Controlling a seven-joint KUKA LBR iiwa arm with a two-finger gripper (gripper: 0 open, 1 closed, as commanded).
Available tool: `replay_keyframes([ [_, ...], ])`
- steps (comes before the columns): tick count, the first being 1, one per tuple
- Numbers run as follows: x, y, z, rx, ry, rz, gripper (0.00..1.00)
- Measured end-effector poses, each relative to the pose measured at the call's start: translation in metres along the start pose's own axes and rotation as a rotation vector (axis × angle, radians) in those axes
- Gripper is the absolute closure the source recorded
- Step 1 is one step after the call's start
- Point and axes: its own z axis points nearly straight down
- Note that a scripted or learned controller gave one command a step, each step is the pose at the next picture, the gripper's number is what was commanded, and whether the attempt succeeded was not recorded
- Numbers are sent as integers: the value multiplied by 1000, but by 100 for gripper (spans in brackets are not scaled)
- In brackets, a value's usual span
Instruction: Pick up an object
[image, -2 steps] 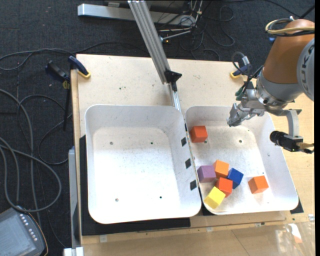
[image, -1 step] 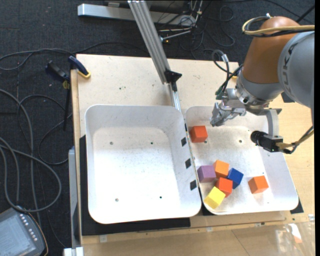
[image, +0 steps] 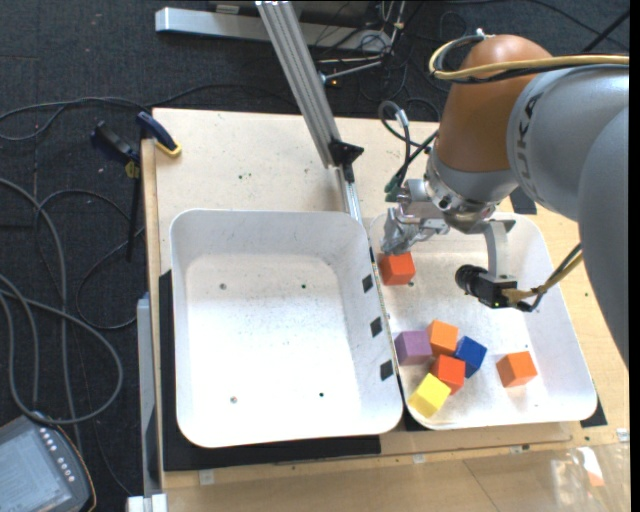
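One "KUKA" mark (image: 527, 124) shows on the arm (image: 560, 120) above the hand (image: 400, 240).

Bench (image: 250, 160); two white bins (image: 270, 320)

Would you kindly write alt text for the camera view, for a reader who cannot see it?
A grey robot arm's gripper hangs just above an orange-red cube in the right white bin. Five more coloured blocks cluster nearer the front; the left white bin sits alongside.

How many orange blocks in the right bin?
4: one just below the tool, one atop the cluster, one beside the yellow block, one alone at right. The arm may hide more.
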Motion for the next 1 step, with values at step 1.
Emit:
replay_keyframes([
  [1,52,9,-11,-4,-1,1,100],
])
